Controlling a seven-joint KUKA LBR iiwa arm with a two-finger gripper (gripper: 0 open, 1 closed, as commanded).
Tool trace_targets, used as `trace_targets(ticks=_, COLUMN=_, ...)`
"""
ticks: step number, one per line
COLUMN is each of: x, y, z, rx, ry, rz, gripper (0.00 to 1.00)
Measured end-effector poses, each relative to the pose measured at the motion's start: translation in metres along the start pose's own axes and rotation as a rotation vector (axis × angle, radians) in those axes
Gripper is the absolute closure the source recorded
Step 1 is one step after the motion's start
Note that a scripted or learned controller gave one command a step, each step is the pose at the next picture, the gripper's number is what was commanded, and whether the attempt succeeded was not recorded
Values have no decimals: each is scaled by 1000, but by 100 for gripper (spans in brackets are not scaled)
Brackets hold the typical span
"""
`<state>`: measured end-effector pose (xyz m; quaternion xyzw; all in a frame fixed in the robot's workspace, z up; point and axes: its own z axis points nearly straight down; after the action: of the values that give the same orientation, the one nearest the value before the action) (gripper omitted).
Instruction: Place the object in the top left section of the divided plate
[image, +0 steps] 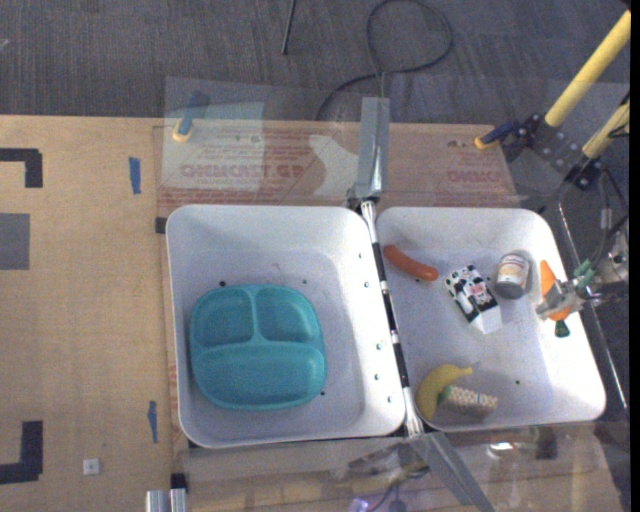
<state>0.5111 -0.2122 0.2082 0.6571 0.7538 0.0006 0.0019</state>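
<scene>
The gripper (572, 296), its grasp too unclear to call, sits at the right bin's (520, 360) right wall, just beside the upright-lying carrot (547, 276), with the teal divided plate's (258, 404) top left section (225, 314) well apart, leftward in the left bin (200, 240).

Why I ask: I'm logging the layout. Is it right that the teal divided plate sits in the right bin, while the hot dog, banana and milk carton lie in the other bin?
Not quite. The camera view shows the teal divided plate in the left bin; the hot dog, banana and milk carton lie in the right bin.
</scene>
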Motion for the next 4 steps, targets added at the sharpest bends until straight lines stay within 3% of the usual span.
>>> trace_targets(ticks=1, x=30, y=-26, z=-215, rx=-2, ry=-2, rz=-497, gripper=100)
trace_targets(ticks=2, x=77, y=-19, z=-195, rx=-1, ry=1, rz=-1018, gripper=100)
trace_targets(ticks=3, x=153, y=-9, z=-161, rx=-2, ry=1, rz=-1212, gripper=100)
trace_targets(ticks=4, x=205, y=-2, z=-138, rx=-3, ry=1, rz=-1502, gripper=100)
